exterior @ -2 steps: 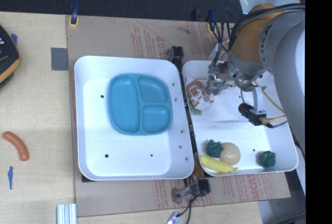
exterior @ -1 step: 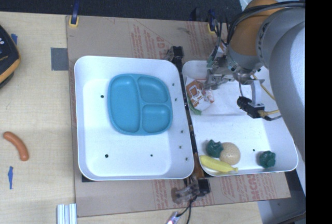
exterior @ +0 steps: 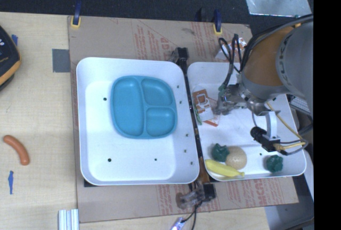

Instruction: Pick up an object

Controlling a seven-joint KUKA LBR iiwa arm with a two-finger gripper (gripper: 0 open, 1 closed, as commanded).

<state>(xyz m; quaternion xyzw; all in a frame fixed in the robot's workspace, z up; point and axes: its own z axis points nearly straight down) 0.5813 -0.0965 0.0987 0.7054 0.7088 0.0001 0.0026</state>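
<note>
- Gripper [exterior: 222, 102] low over the right bin [exterior: 298, 169], near its left wall toward the far edge; arm [exterior: 277, 64] reaching in from the right.
- State of the fingers: cannot tell — dark, small, tangled with cables and hardware.
- Just beside the gripper: small orange-and-white item [exterior: 201, 100] by the bin's left wall, and a short orange-red piece [exterior: 211, 123] slightly nearer.
- Nothing seen lifted or clamped; no object visibly off the bin floor.
- Along the right bin's near edge, untouched: yellow banana [exterior: 224, 169], dark green piece [exterior: 219, 151], pale round item [exterior: 236, 158], green lump [exterior: 274, 163] toward the near right corner.
- Left bin [exterior: 85, 117] carrying a blue divided tray [exterior: 144, 106], well apart from the gripper.
- Sausage [exterior: 17, 149] lying on the surface [exterior: 32, 106] near its left edge, outside both bins.
- Judgement: approach stage, likely aimed at the small items by the left wall; grasp and lift both left to do.
</note>
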